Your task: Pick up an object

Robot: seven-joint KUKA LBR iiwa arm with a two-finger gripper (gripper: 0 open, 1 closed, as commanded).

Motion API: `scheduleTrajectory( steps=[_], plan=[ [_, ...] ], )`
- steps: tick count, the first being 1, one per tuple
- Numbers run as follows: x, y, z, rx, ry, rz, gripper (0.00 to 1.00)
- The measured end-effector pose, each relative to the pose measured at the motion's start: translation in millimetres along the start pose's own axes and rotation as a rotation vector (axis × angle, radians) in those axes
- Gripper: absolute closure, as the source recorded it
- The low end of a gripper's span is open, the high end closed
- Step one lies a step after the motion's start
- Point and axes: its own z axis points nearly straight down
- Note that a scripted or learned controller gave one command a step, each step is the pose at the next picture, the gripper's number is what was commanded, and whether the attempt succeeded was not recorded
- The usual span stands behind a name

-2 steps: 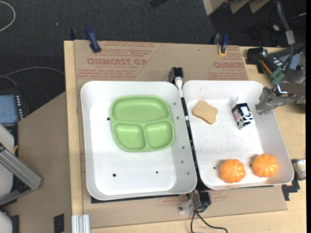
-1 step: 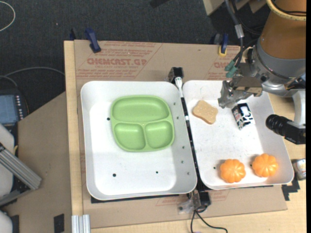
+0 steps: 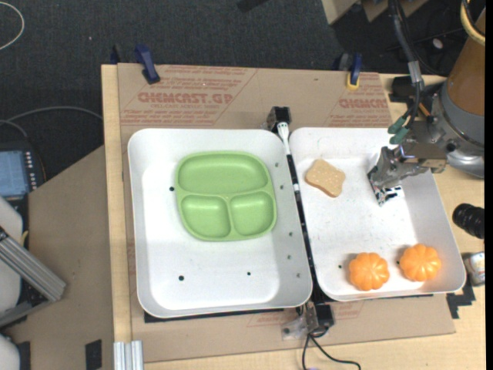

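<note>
Within the right bin [image 3: 354, 223], tan bread slice [image 3: 324, 177], end effector [image 3: 387, 193] nearby, grip unclear

Fig. note: occluded / cropped regions.
- Arm [image 3: 470, 91]: cut by right edge, upper links out of frame.
- Gripper [image 3: 387, 191]: small, dark, detail unresolved; with arm it covers far-right corner of right bin [image 3: 416, 230].
- Board [image 3: 192, 79]: left print legible ("CHEMCAST G.P"), right print partly covered by bin rim & arm.
- Black obj. [image 3: 468, 219] right of bin: too small to identify (knob? can't tell).
- Blue-screen device [image 3: 11, 172]: cropped by left edge.
- Metal rail [image 3: 31, 272]: cropped at lower left.
- Cables [image 3: 327, 354]: run off bottom edge.
</note>
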Motion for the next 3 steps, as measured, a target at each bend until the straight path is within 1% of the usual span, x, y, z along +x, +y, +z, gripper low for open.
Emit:
scheduleTrajectory(
  steps=[1,2,3],
  plan=[
    [-50.2,1.7,-80.9,-0.015,-0.003,0.001,1.0],
    [-15.5,0.8,1.7,0.005,0.001,-0.007,1.0],
    [64.9,0.2,73.0,0.007,0.002,-0.013,1.0]
  ],
)
